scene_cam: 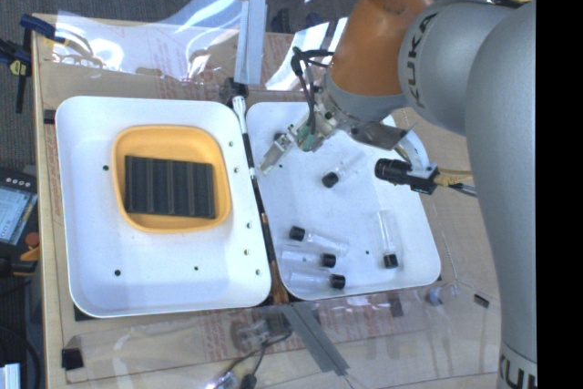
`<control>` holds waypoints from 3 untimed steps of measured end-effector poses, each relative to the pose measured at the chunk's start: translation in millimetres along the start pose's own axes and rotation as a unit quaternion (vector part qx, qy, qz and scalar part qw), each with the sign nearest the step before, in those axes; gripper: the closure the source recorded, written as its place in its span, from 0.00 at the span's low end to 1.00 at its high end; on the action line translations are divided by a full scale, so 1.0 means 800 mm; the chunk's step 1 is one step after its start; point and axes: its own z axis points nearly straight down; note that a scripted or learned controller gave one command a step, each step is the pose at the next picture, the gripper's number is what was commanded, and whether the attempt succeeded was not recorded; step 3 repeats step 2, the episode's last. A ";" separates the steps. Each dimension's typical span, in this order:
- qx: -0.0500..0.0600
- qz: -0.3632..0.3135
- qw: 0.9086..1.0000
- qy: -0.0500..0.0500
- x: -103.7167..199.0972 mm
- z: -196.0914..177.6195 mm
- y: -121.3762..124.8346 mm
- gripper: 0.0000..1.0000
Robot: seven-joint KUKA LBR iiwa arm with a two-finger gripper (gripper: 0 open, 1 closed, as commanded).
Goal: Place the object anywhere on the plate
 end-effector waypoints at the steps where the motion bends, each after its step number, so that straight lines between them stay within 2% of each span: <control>1: 0.000 0.000 1.000 0.000 0.000 0.000 0.000 0.00; 2: 0.001 -0.099 0.995 0.001 0.086 -0.043 0.074 0.00; 3: 0.001 -0.099 0.995 0.001 0.086 -0.043 0.074 0.00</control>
